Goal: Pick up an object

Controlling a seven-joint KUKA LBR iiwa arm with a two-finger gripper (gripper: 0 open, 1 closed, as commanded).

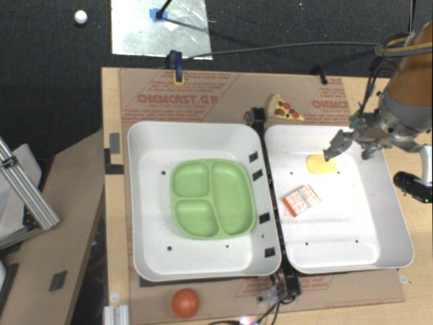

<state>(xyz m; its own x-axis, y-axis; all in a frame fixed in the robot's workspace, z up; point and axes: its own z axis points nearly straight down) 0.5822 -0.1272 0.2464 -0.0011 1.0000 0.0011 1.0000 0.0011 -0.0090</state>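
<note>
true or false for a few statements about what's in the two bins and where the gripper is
1. The green divided tray lies in the left bin. True.
2. The yellow object lies in the left bin. False: it lies in the right bin.
3. The gripper is above the right bin. True.
4. The small red and white box sits on the green tray. False: it lies on the right bin's floor.
5. The orange ball is inside a bin. False: it is outside, on the board.

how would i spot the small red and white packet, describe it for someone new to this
Look in the right-hand shallow white bin. Near its middle lies a small red-and-white rectangular packet, tilted. Its neighbour, a flat yellow piece, sits farther back and is plain.
</note>
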